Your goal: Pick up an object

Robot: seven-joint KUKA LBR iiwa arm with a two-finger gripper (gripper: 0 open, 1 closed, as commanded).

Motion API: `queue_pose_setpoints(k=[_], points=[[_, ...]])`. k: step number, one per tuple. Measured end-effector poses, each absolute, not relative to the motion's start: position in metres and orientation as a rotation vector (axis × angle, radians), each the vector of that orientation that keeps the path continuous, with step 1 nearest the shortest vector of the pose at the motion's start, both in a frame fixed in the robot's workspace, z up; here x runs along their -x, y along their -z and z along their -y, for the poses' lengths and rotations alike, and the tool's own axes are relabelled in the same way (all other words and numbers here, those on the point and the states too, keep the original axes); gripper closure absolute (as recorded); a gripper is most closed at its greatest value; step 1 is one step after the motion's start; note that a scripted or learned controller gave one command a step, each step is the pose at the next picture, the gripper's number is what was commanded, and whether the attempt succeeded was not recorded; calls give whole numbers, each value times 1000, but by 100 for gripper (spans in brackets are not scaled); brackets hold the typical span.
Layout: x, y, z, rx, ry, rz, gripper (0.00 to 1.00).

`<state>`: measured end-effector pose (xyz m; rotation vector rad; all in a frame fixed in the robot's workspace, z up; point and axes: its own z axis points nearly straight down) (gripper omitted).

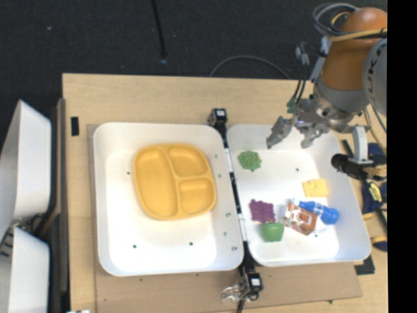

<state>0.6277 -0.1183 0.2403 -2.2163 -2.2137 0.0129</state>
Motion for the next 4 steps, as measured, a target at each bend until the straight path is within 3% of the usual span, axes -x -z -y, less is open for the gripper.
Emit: queue_pose_setpoints(k=[1,4], points=[[-630,-248,118,2221,1,2225,0],[-620,-104,124,2228,-4,2216,0]])
